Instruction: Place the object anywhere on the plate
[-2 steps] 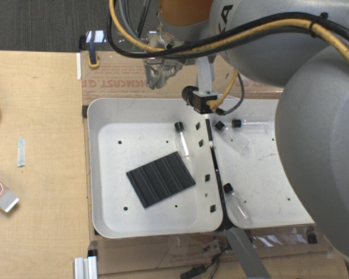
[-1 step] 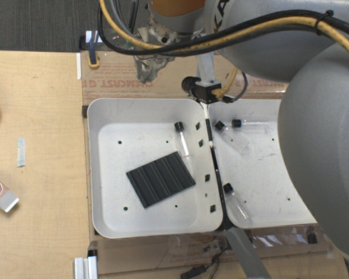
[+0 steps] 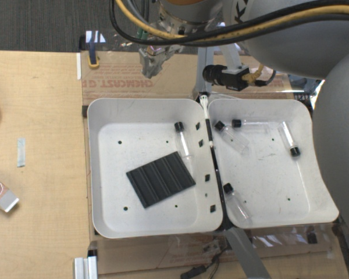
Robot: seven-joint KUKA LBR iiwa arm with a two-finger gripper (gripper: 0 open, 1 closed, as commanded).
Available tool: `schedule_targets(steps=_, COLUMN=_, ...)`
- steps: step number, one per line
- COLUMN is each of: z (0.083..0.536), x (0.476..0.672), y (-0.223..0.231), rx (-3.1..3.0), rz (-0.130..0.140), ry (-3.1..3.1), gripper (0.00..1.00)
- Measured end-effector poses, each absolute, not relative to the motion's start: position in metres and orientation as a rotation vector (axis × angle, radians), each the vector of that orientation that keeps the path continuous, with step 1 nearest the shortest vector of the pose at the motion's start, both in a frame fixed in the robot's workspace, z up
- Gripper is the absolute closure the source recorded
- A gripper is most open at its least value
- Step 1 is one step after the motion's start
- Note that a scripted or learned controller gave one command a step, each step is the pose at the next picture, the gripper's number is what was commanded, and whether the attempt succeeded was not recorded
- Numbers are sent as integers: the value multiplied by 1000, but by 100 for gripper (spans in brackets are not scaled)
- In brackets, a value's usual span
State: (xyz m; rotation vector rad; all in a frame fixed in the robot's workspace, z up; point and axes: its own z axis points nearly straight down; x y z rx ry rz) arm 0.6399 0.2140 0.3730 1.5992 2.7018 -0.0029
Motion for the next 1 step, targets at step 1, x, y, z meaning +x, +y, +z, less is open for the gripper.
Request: schedule_targets(steps=1, z=391, x=660, y=205, rx=1514, rz=-3, ry=2750, gripper=100)
